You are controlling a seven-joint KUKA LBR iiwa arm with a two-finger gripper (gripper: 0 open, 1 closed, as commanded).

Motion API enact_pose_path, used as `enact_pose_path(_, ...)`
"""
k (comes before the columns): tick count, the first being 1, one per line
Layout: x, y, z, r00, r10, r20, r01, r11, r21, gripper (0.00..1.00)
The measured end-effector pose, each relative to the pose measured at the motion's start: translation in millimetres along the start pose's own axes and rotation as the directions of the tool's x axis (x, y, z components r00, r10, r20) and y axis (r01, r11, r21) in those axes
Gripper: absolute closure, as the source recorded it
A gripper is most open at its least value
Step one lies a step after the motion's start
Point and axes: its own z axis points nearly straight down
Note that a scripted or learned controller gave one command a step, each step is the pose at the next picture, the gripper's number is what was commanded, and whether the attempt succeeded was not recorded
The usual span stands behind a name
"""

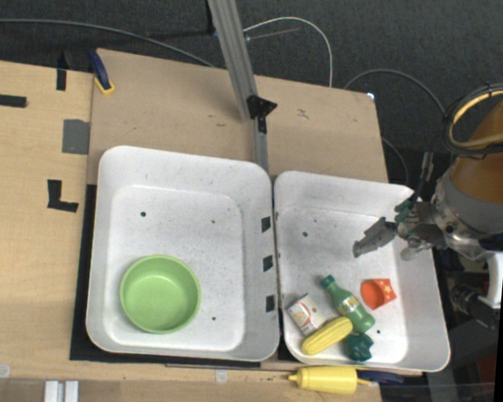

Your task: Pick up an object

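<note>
The right bin holds several small objects near its front. They are a green bottle, an orange piece, a yellow corn cob, a small white and red can and a dark teal piece. My gripper hangs over the right bin's back right part, above and behind the orange piece. Its fingers are spread open with nothing between them.
A green bowl sits in the front left of the left bin. A yellow bottle lies on the bench just in front of the right bin. A grey pole slants down to the bins' back edge.
</note>
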Motion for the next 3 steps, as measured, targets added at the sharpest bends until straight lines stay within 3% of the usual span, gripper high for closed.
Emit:
enact_pose_path(1, -0.1, 0.0, 0.0, 1.000, 0.000, 0.000, 0.000, 1.000, 0.000, 0.00)
enact_pose_path(3, 6.5, 2.0, 89.4, 1.000, 0.001, 0.000, -0.001, 1.000, 0.005, 0.00)
